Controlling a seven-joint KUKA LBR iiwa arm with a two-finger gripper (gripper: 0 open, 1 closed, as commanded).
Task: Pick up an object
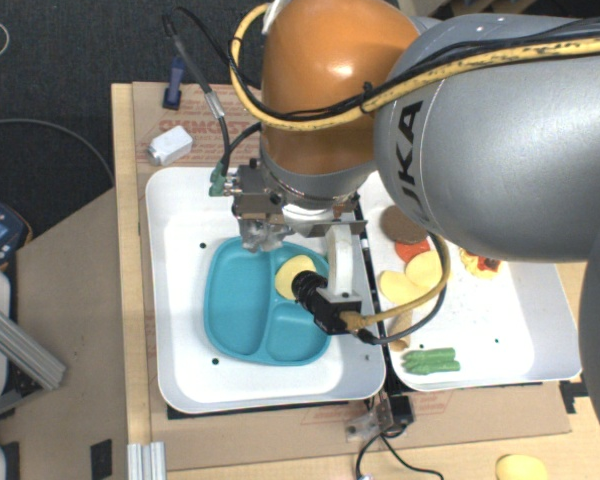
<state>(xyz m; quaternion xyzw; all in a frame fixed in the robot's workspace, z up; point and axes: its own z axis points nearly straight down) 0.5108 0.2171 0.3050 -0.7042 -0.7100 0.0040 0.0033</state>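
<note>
My gripper (pixel 296 248) hangs low over the left bin (pixel 180 368), under the arm's orange band and mostly covered by the wrist. Below it lies a blue divided plate (pixel 245 313). A pale yellow round piece (pixel 292 276) sits at the plate's upper right corner, right beneath the gripper. I cannot tell whether the gripper touches it. In the right bin (pixel 520 353) lie a yellow piece (pixel 402 286), an orange piece (pixel 418 265), a brown disc (pixel 400 226) and a green bean-like piece (pixel 428 361).
A black cable plug (pixel 320 308) and a yellow hose hang from the wrist over the plate's right edge. A white block (pixel 170 146) and a blue item (pixel 174 86) rest on the board behind the left bin. The big grey arm covers much of the right bin.
</note>
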